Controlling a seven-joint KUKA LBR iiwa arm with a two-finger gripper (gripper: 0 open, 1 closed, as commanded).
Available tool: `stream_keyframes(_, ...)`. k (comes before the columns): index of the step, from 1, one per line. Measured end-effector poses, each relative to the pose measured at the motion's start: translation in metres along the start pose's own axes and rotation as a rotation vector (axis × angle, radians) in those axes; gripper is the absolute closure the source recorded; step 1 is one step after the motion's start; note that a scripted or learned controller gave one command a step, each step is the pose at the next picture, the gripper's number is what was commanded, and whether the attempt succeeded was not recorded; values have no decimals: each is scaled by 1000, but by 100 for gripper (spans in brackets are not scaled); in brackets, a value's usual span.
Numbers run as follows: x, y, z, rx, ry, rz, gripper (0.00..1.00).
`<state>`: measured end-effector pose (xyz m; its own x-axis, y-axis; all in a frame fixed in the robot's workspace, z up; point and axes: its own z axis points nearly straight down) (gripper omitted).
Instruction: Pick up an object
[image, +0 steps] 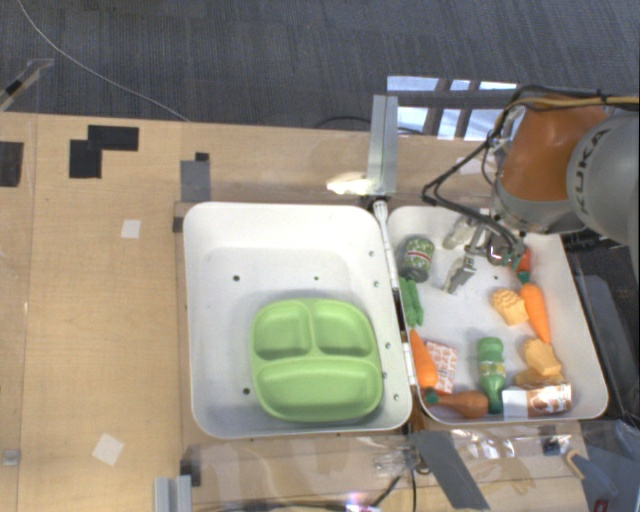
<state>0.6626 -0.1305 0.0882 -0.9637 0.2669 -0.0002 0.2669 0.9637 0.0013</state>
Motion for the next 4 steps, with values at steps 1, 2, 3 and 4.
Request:
stream_keyframes(1,43,-31,0,-1,-12,-20,0)
stream_keyframes(2,139,-74,-3,0,-16,48,0)
stream_keyframes(3,133,-72,-15,-1,-35,42,100)
stream_keyframes(4,114,-14,-176,-2,-18,47,100)
